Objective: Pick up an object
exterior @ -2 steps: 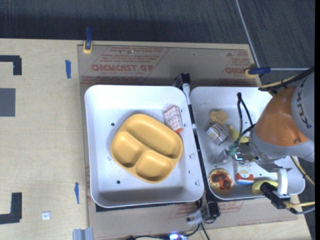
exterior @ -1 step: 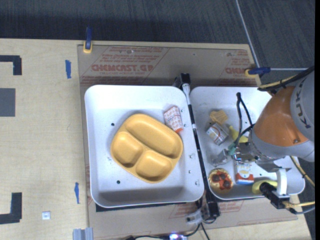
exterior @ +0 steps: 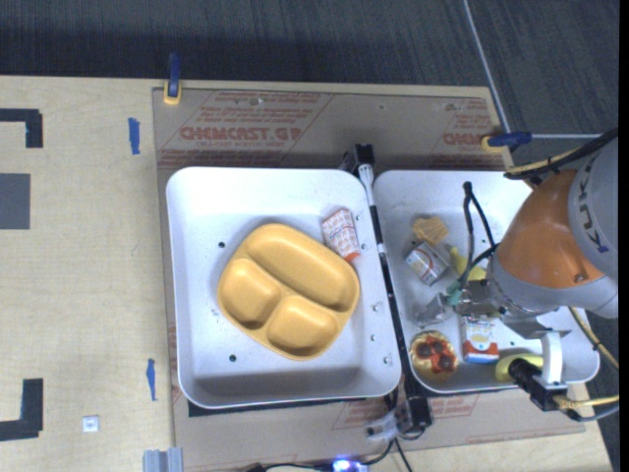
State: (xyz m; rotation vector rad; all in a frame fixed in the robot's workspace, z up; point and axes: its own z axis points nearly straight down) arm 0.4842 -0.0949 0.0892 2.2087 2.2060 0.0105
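Note:
My gripper (exterior: 459,301) reaches down into the right bin (exterior: 393,205), below the arm's orange band (exterior: 548,236). It hangs over a clutter of small things. A silver can (exterior: 425,262) lies just up and left of it, and a tan biscuit-shaped piece (exterior: 429,229) sits farther back. In front of the gripper are a round red and brown item (exterior: 433,353) and a red and white box (exterior: 480,343). A yellow piece (exterior: 515,366) lies at the bin's front right. The wrist hides whatever is directly under the gripper.
The left bin (exterior: 192,264) holds a large yellow divided tray (exterior: 286,289) and a small red and white packet (exterior: 341,232) near its right wall. Black cables (exterior: 476,226) run along the arm. Blue clamps (exterior: 173,75) hold the brown board at the back.

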